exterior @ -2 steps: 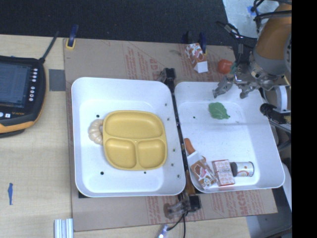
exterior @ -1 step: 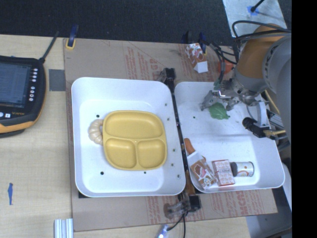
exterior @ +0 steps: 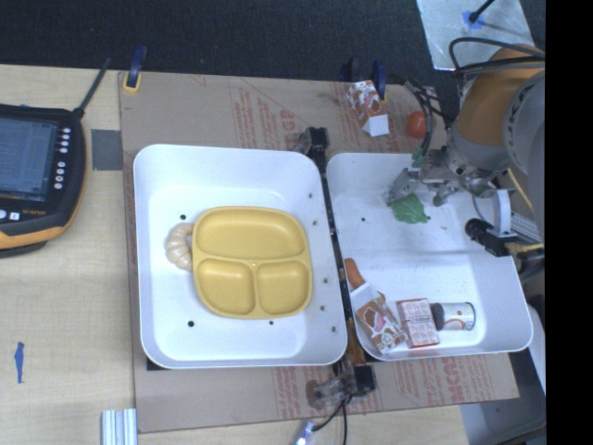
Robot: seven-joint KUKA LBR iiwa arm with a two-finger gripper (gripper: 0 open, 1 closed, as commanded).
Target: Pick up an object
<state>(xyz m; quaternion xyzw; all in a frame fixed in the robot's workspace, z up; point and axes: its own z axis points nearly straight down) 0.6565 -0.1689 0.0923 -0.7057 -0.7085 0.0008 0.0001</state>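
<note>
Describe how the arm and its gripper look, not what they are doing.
The arm is grey with a broad orange band above the wrist. Dark cables run along it near the wrist. The gripper is a small grey metal assembly; its fingers are too blurred to make out.

Single overhead camera, slanted down, both bins (exterior: pixel 148 248)

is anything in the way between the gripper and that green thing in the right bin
Nothing visible is. The gripper hangs directly over the green object near the far edge of the right bin, with only bare bin floor around it. The other items lie along the bin's near edge.
</note>
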